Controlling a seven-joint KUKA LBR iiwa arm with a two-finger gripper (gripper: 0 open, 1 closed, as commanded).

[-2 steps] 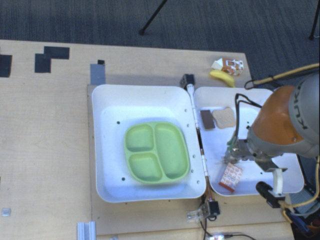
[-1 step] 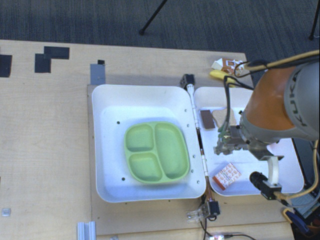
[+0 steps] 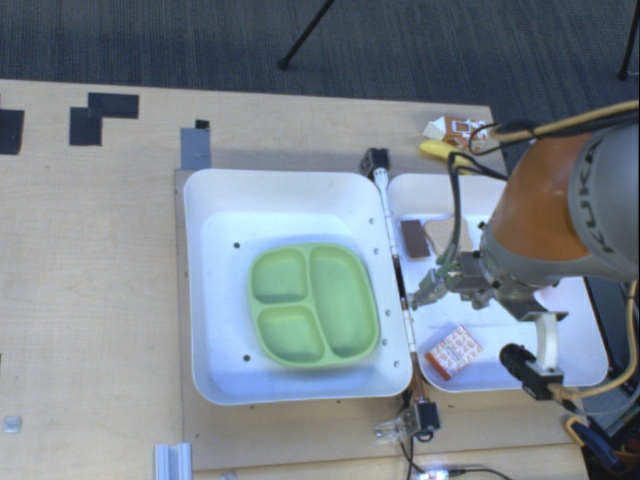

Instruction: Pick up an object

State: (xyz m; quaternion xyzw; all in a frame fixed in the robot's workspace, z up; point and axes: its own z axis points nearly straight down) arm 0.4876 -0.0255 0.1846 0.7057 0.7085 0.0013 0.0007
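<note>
Gripper (image 3: 428,286) hangs low in the right bin (image 3: 420,196); its opening and contents cannot be told. Small red-patterned box (image 3: 454,351) lies just beyond and to its right, untouched, long axis slanted.

- A robotics lab: a grey industrial arm with an orange band (image 3: 545,208) reaches over a pale wooden bench (image 3: 90,298).
- Two shallow white plastic bins (image 3: 290,193) sit fixed side by side.
- Loose cables (image 3: 455,198), dark carpet (image 3: 200,28) and a black stand leg (image 3: 315,23).
</note>
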